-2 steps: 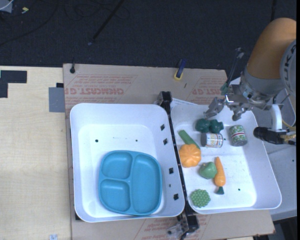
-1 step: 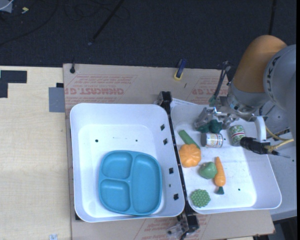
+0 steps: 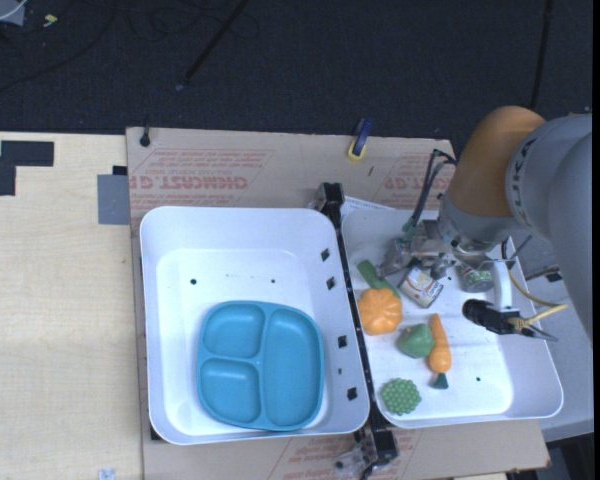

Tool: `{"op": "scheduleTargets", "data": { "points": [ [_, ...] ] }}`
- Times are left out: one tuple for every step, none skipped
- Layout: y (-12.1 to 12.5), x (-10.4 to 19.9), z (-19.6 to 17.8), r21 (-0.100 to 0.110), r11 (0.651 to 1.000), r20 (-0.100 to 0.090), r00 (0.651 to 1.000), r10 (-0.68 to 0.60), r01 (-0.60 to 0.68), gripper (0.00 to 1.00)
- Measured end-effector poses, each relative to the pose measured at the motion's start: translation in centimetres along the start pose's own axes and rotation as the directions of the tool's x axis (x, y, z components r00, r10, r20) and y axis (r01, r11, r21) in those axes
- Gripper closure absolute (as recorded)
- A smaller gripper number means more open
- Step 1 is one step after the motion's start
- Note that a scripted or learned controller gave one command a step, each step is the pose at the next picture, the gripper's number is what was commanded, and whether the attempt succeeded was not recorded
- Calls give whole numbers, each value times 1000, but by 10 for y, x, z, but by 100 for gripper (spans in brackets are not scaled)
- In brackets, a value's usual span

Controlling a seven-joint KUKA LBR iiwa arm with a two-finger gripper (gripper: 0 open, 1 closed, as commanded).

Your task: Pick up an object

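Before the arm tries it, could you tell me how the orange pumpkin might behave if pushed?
The pumpkin looks round and squat, so it may roll a little. It seems a smooth toy, probably light and slippery. The carrot lies close by and could get nudged.

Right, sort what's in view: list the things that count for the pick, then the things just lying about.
For the pick:
gripper
orange pumpkin
carrot
green pepper
bumpy green ball
right bin

Lying about:
blue divided plate
left bin
yellow and blue clamp
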State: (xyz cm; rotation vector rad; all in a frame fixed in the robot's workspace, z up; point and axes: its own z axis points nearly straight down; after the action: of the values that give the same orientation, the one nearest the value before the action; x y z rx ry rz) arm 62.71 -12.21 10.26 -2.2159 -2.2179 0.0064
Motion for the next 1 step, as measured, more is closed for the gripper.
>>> {"op": "scheduleTargets", "data": {
  "points": [
    [2,1,11,-10,1000,1,1000,2,-2,0]
  ]
}}
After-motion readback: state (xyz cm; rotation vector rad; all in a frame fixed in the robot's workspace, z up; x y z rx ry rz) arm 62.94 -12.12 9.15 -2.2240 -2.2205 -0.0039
